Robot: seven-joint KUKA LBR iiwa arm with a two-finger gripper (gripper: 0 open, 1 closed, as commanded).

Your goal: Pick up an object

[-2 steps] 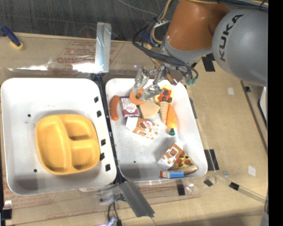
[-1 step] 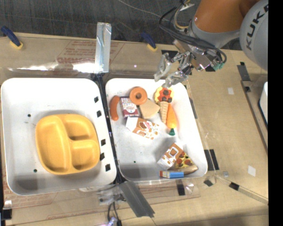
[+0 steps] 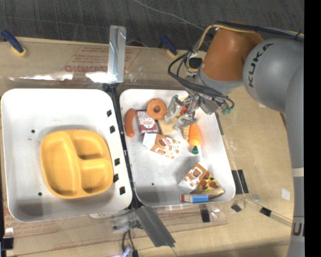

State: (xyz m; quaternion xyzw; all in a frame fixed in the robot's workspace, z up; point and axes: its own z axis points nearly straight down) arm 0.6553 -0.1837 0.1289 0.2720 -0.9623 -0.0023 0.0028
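End effector (image 3: 183, 111) low in the right bin (image 3: 224, 159), spread of its grip impossible to tell, just above carrot (image 3: 193, 135). Likely light, rigid, smooth toy; best pinched across its orange middle. Beside: donut (image 3: 157, 108), sausage (image 3: 130, 122), small cartons (image 3: 148, 123). Farther left: yellow tray (image 3: 76, 163).

The gripper (image 3: 182, 111) hangs low in the right bin (image 3: 150, 197), between a donut (image 3: 157, 108) and a carrot (image 3: 194, 136). A hot dog (image 3: 130, 122), cartons (image 3: 147, 123) and a pizza slice (image 3: 208, 185) lie nearby. The left bin (image 3: 21, 106) holds a yellow tray (image 3: 76, 162).
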